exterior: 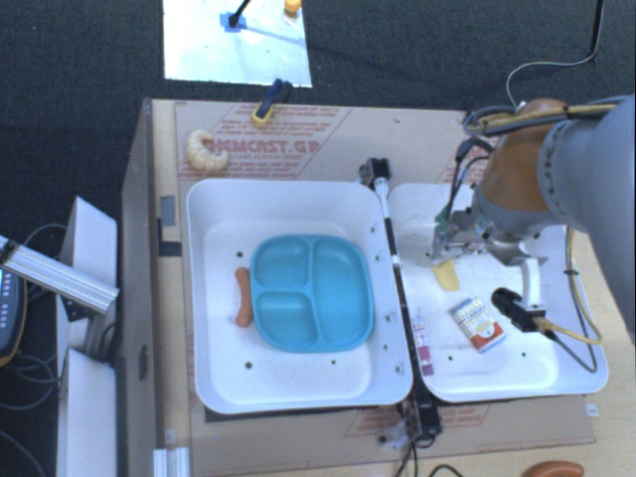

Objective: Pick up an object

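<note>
Yellow piece (pixel 448 275): flat in right bin (pixel 556 381), near its left wall, just below gripper.
Gripper (pixel 444 250): low over yellow piece; finger state cannot be told.
Small box (pixel 478 325): right bin, right of yellow piece.
Blue tray (pixel 311 292): left bin (pixel 214 266), centre.
Sausage (pixel 242 297): just left of blue tray.

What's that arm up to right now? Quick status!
Pincer low in right bin, just above yellow piece; grip unclear. Small box lies loose nearby. Blue tray and sausage in left bin, out of the way.
</note>
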`<state>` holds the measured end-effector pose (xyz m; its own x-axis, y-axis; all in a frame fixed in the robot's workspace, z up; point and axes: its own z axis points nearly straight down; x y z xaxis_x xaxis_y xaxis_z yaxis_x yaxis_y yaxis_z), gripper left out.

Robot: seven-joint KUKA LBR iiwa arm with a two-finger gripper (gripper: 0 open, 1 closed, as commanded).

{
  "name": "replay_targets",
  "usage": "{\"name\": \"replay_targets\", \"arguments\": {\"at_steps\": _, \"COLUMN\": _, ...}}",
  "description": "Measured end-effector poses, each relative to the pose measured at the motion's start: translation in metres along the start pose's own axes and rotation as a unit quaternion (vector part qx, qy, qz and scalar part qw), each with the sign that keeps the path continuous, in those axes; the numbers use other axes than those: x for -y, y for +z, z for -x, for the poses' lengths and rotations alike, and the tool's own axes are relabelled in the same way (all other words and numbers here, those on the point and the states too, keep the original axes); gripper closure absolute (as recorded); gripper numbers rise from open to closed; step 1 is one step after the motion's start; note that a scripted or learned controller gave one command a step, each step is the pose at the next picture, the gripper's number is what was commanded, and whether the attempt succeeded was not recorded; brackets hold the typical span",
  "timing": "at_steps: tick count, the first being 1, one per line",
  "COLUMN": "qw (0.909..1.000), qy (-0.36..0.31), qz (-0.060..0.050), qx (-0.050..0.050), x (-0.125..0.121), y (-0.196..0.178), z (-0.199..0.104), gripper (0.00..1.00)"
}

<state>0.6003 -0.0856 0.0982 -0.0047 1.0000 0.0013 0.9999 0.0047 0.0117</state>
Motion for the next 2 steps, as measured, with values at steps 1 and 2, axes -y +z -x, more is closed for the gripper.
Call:
{"name": "replay_targets", "arguments": {"at_steps": 1, "qw": 1.0, "qy": 0.0, "qz": -0.003, "qx": 0.001, "x": -0.0013, "y": -0.1071, "z": -0.037, "gripper": 1.0}}
{"name": "replay_targets", "arguments": {"at_steps": 2, "qw": 1.0, "qy": 0.0, "qz": -0.005, "qx": 0.001, "x": -0.0006, "y": -0.1061, "z": -0.0367, "gripper": 0.0}}
